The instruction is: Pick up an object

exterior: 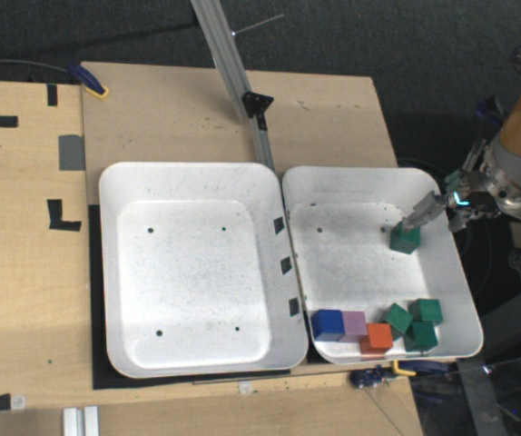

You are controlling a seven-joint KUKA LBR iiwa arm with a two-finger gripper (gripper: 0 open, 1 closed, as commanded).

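1. the wooden bench (197,107) is sitting under everything, and two white bins are lying side by side on it.
2. the left bin (188,271) is lying there with only little dark dots showing on its floor.
3. the right bin (333,243) is holding all the blocks.
4. the grey arm (506,171) is reaching in from the right, over the far right corner of the right bin.
5. the claw (419,214) is pointing down and left, right at a lone green block (405,239) near the right wall of the bin.
6. the claw tip is looking like it is touching the top of that block, but i cannot tell how wide it is open, or if it is gripping anything.
7. more blocks are bunching up along the near edge of the right bin: a blue block (329,324), a purple block (354,324), an orange block (378,337) and three more green blocks (419,323).
8. to do this step well, i think the claw should be going straight down over the middle of the lone green block, then squeezing its flat sides, then lifting slowly.
9. the block is sitting close to the wall, so i think the claw could be bumping the wall or pushing the block away.
10. i am seeing no words, brands or labels i can read.
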